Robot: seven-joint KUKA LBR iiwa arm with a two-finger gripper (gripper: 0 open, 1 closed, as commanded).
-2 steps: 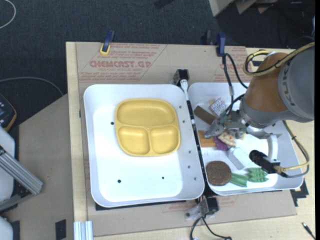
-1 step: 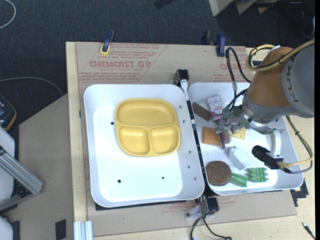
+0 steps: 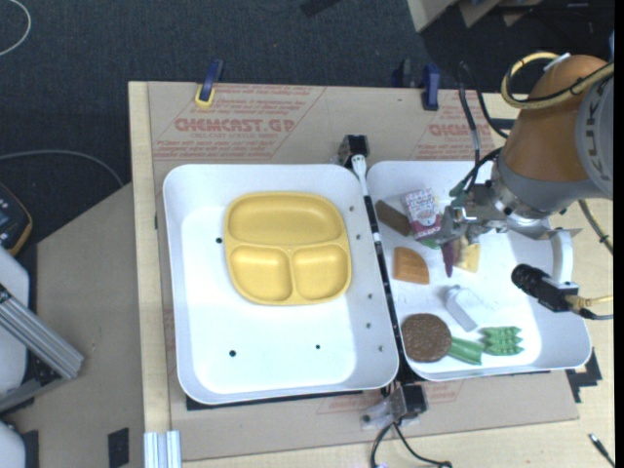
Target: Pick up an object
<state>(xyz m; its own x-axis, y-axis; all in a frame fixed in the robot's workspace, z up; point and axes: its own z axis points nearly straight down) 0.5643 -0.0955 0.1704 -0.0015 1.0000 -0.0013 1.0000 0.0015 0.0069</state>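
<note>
Purple and slim, a small piece point(image 3: 449, 254) lies in the far half of the right bin point(image 3: 551, 334), and the claw point(image 3: 454, 224) hangs right over its far end. We cannot tell from this slant whether the claw is open or closed, nor whether it touches the purple piece or grips it.

Just to the right of that piece we see a pale yellow block point(image 3: 471, 257), and to its left an orange wedge point(image 3: 410, 266). Farther off lie a pink-and-white packet point(image 3: 420, 206) and a dark brown slab point(image 3: 392, 216). Nearer to us are a grey-white piece point(image 3: 460, 309), a round brown patty point(image 3: 426, 337) and green pea pods point(image 3: 490, 343).

The arm point(image 3: 551, 135) reaches in from the right. The left bin point(image 3: 195, 261) holds a yellow divided plate point(image 3: 289, 246), and both bins rest on the brown tabletop point(image 3: 146, 164).
</note>
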